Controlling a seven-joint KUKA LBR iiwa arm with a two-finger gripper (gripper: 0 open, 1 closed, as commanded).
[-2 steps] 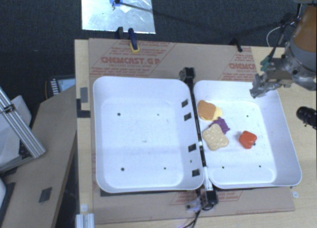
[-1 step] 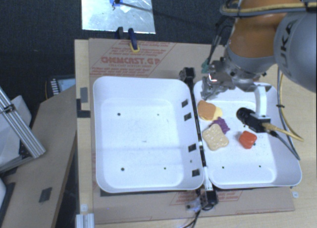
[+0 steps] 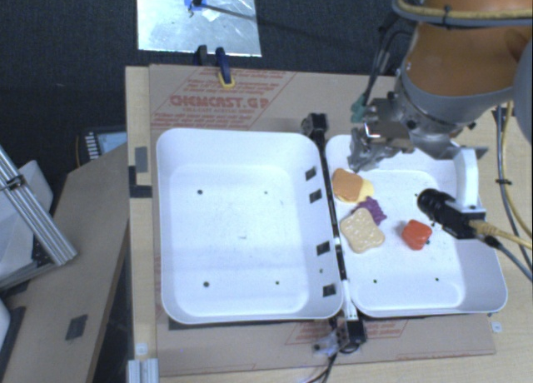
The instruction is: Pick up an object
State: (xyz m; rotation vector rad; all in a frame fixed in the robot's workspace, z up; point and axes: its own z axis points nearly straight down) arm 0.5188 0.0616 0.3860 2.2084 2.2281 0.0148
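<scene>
The left bin (image 3: 237, 223) sits mid-frame. In the right bin (image 3: 433, 286) lie a yellow-orange piece (image 3: 351, 185), long axis slanting down-right, purple piece (image 3: 371, 209), tan cracker (image 3: 361, 230), and red piece (image 3: 417, 234). The gripper (image 3: 366, 155) hangs just above the yellow-orange piece; its spread cannot be told.

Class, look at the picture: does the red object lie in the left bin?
No, the red object lies in the right bin, beside the tan cracker-like piece.
</scene>
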